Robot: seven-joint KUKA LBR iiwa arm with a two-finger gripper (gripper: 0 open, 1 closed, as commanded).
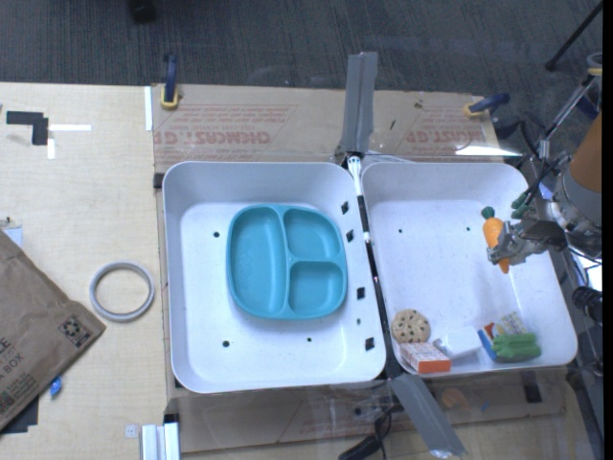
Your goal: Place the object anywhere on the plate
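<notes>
The gripper [505,247] is seen at the right side of the right bin [450,295], and a small toy carrot [493,235] appears to be pinched between its fingers, orange body down, green top up. The carrot is held above the bin floor, near the right wall. It is judged to be light and stiff, probably smooth plastic, so it could slip or swivel if it is gripped near the tapered tip; a hold across the thicker middle is judged safer.

Below, along the bin's front edge, a cookie [410,326], a small orange-and-white box [424,356] and a green packet [512,346] are left lying, well apart from the carrot.

Across the divider, in the left bin [192,286], the teal plate [286,261] is waiting, its three compartments bare. A carry leftward over the divider is still called for, and any compartment will do.

Out on the bench [67,209], a roll of tape [122,289] is seen beside a cardboard box [34,338].
</notes>
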